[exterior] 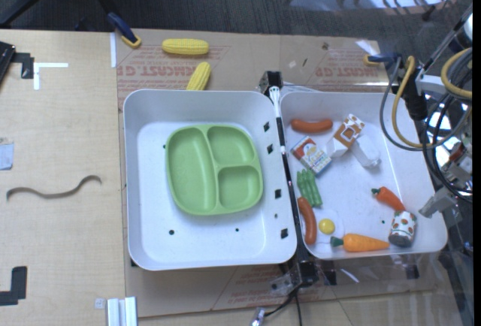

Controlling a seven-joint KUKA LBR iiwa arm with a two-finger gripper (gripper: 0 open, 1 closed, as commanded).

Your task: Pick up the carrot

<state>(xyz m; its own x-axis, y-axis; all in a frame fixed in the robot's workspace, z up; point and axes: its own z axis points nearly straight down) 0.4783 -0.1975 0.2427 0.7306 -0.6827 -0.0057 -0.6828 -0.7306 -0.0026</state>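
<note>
The arm [458, 92] is running off the right edge, its jaws lying out of sight. The small speckled object [403, 227] beside the carrot [362, 242] is staying too small to identify

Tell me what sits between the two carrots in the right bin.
In the camera view, bare white bin floor separates the smaller carrot from the larger carrot by the near wall. A patterned egg-shaped item sits just right of that stretch.

The bins [199, 103] look like smooth glossy white plastic; the green tray [214, 169] matt plastic; the carrot [364, 243] shiny orange plastic; the bench [52, 159] pale matt wood.
</note>
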